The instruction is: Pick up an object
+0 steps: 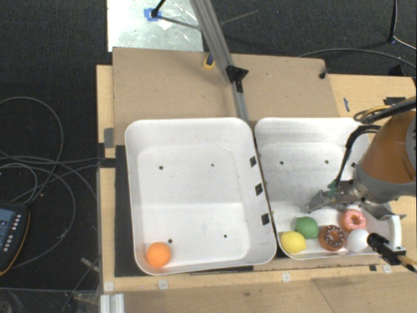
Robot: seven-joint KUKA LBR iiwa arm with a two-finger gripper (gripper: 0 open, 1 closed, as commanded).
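I am working over the right bin [293, 145], where the pink donut [352, 220] is lying near the front wall beside the white ball [358, 240] — the jaws' state I cannot tell, so I am aiming to descend centred, avoiding neighbours.

the arm [391, 162] is cut off by the right edge. the right bin [293, 155] is partly covered by it along the right side. the gripper [339, 197] is seen only as dark metal parts. the pink doughnut [354, 220] and white ball [358, 239] are partly overlapped by the arm's parts.
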